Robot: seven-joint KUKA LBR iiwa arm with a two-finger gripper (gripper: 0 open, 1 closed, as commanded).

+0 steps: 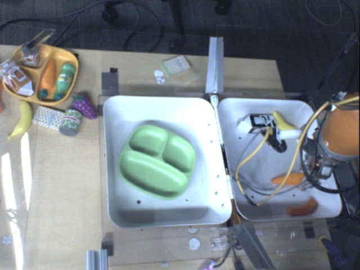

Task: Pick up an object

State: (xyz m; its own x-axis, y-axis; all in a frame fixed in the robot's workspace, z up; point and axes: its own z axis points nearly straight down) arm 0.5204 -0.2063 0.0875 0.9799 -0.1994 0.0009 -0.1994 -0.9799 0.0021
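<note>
The right bin [247,204] holds several small objects. An orange carrot-like piece [287,179] lies near its right side, and a red-orange sausage-shaped piece [302,208] lies by the front right corner. A white and yellow object [285,127], a small black piece [278,145] and a white and black item [257,120] sit toward the back. My arm's orange band [340,131] hangs over the bin's right edge. The gripper [313,161] is a dark mass below the band, just right of the carrot-like piece. A yellow cable [250,159] loops across the bin floor.
The left bin [112,207] holds a green divided plate [158,161]. On the bench to the far left are a yellow bowl of toy food [48,75], a banana [21,120], purple grapes [84,106] and a small can [70,122]. A metal post [214,66] stands between the bins.
</note>
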